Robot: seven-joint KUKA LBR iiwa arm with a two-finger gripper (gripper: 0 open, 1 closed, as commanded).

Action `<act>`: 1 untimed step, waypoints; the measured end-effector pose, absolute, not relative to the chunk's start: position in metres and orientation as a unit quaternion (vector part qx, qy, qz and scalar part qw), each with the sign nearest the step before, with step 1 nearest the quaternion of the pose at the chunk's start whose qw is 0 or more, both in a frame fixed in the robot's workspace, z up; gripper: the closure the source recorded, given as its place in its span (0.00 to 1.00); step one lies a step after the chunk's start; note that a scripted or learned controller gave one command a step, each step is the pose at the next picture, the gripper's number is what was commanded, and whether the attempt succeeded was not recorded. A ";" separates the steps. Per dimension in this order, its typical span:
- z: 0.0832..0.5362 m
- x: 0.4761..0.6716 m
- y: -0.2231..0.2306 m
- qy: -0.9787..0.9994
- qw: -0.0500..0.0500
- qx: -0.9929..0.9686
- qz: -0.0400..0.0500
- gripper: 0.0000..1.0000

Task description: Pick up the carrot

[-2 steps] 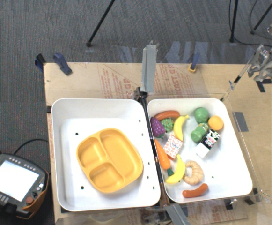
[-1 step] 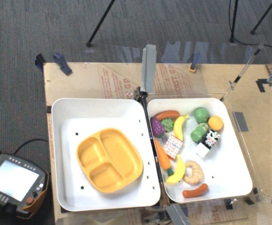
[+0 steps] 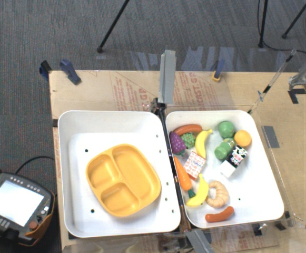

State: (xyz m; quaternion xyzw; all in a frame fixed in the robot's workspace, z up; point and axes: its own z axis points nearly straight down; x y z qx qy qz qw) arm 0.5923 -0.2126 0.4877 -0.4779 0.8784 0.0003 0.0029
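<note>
Nearest, a red toy sausage [image 3: 219,214] lies in the right white bin [image 3: 266,191]. Beyond it, the slim orange plastic carrot [image 3: 182,175] rests along that bin's left wall, beside a yellow toy banana [image 3: 199,192]. Claw state: cannot tell.
</note>
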 end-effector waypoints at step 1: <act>0.387 0.610 -0.208 0.732 0.001 -0.681 0.004 0.00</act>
